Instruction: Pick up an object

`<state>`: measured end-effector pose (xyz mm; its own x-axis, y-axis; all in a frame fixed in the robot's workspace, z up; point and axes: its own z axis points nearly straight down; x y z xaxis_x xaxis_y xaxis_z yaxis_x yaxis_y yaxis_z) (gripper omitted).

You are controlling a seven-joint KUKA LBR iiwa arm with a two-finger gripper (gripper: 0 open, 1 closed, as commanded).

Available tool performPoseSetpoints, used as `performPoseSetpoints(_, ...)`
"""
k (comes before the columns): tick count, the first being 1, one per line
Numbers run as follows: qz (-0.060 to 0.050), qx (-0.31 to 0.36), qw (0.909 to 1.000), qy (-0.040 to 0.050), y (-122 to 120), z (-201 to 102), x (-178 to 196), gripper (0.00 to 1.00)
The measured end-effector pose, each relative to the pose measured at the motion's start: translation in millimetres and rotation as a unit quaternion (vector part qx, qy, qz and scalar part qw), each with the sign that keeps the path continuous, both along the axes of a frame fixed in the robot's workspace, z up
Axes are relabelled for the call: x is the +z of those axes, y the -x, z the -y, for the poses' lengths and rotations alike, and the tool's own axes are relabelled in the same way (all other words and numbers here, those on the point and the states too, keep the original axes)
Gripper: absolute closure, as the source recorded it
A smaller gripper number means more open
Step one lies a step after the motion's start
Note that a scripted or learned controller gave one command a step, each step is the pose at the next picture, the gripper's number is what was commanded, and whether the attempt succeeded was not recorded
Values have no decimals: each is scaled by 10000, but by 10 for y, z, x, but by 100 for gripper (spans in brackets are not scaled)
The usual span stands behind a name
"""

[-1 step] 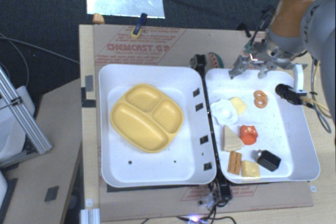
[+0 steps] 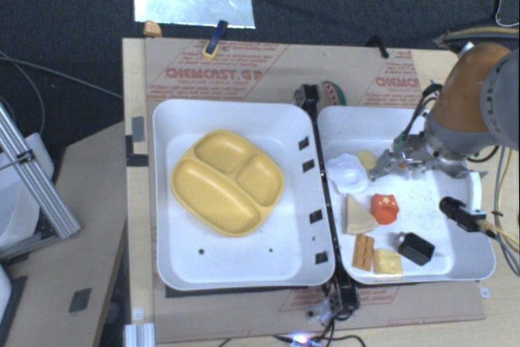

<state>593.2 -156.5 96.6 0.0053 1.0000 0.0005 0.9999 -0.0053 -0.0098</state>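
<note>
Over the right bin (image 2: 487, 256), the gripper (image 2: 388, 163) is poised low above the clustered food pieces (image 2: 384, 208), presumably for picking; its finger state cannot be told.

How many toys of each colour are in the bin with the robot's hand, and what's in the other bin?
Right bin:
White: 1
Red: 1
Black: 1
Orange: 1
Pale yellow: 3
Left bin:
Yellow divided plate: 1
Total: 8

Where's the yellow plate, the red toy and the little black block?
yellow plate (image 2: 227, 183), camera view, its middle ridge
red toy (image 2: 385, 208), camera view, its top face
black block (image 2: 416, 248), camera view, its top face
</note>
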Motion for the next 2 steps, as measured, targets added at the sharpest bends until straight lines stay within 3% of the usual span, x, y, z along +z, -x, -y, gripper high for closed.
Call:
performPoseSetpoints(1, 21, 25, 10000, -10, 533, -231, -132, 0)
performPoseSetpoints(2, 66, 27, 10000, 2, 493, -220, -7, 100)
